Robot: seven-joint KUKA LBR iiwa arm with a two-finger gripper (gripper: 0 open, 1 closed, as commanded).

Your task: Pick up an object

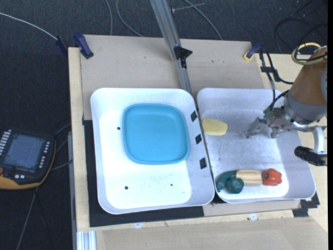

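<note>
So far nothing lifted: gripper (264, 127) spread open, empty, over right bin (235, 101); yellow piece (215, 127), toy vegetables (250, 179) untouched.

One fixed camera looks down at a slant from above the bench (156, 61). Both white bins (104, 139) sit mid-frame at moderate range.

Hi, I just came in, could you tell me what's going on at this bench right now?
A KUKA arm reaches in from the right, with its gripper open above the right bin, holding nothing. The task is to pick up an object, and none has been picked yet. In that bin lie a yellow piece near the left wall and, along the front edge, a green item, a tan stick-shaped piece and a red tomato-like piece. The left bin holds a blue square plate.
</note>
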